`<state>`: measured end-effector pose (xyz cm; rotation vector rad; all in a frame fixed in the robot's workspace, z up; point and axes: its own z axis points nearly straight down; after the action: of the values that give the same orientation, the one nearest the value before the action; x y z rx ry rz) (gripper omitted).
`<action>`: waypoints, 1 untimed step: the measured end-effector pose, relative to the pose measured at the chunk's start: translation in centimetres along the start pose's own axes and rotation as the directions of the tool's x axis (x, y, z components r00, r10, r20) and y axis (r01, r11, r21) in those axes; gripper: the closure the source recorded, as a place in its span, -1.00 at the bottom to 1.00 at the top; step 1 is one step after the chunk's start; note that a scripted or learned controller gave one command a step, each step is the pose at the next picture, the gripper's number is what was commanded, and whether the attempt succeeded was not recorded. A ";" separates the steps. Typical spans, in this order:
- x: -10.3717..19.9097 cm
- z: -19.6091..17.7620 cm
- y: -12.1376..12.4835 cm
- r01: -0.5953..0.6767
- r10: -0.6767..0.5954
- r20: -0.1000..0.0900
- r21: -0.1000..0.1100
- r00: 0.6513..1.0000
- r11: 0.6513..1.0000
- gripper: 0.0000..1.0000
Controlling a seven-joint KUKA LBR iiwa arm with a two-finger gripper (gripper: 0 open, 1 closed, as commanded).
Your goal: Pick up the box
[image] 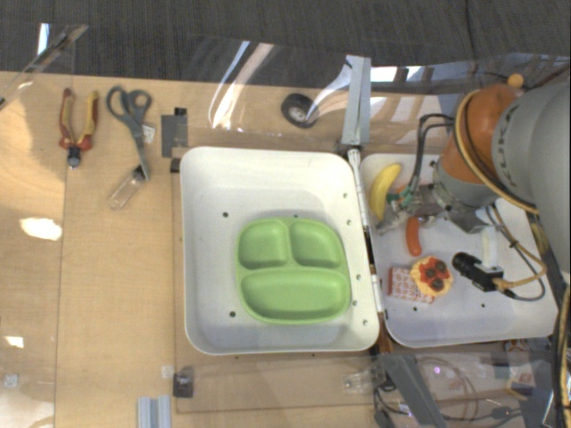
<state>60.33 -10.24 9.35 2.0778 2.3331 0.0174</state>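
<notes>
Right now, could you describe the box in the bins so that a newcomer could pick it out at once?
Look to the right bin, the one under the arm, not the one with the green tray. Near its left wall lies the box, small, flat and pale with a reddish pattern, tucked against a red toy pizza. It is the one squared-off item beside a banana and sausage.

Position: my one camera sits fixed above the left bin (201, 239), some way up.
Facing: it looks down at a slant, the floor showing beyond that bin.
Reach: both bins fit; the right bin (464, 324) lies just beside it.
Entry: my arm (526, 141) comes from right of it.
</notes>
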 end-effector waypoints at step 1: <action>0.0 -1.3 0.3 0.004 -0.004 0.003 -0.007 1.000 1.000 1.00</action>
<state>60.58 -10.21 10.61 2.0685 2.3321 0.0226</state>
